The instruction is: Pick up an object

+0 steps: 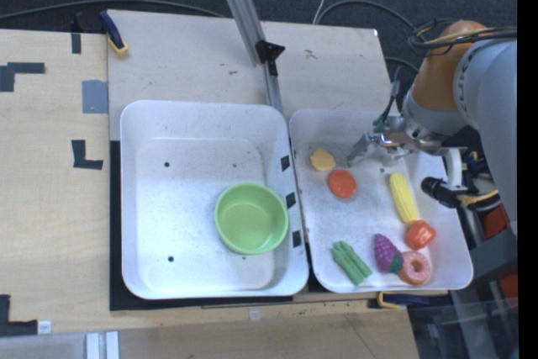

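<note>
- We read no legible labels.
- Left bin [151, 130]: we see one green bowl [250, 219].
- Right bin [336, 126]: corn [403, 196], tomato [341, 184], grapes [385, 251], donut [415, 266].
- Gripper [370, 143]: above right bin's rear, nothing held; we cannot tell its opening.

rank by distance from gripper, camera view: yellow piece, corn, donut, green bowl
1. yellow piece, just left of the gripper, right bin
2. corn, below and right of it
3. donut, right bin's near corner
4. green bowl, in the left bin; close to the donut's distance, so that order is uncertain
</note>
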Action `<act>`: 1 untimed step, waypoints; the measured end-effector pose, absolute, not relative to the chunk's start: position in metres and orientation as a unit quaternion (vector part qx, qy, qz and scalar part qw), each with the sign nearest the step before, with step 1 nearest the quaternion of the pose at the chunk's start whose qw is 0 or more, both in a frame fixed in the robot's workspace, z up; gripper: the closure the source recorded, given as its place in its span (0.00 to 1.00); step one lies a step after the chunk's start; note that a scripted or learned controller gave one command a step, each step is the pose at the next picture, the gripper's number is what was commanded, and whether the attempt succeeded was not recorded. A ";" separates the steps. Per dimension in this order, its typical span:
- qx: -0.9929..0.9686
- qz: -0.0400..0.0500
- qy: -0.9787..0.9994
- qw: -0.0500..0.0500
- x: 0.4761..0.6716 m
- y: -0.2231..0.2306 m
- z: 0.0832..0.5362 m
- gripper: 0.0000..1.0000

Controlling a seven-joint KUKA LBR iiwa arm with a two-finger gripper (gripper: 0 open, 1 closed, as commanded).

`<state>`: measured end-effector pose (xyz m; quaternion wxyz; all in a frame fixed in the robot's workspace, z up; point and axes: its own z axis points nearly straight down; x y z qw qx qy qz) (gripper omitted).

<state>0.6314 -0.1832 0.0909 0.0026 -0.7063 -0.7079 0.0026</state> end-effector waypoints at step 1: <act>-0.706 0.001 -0.708 0.000 0.633 -0.183 0.105 1.00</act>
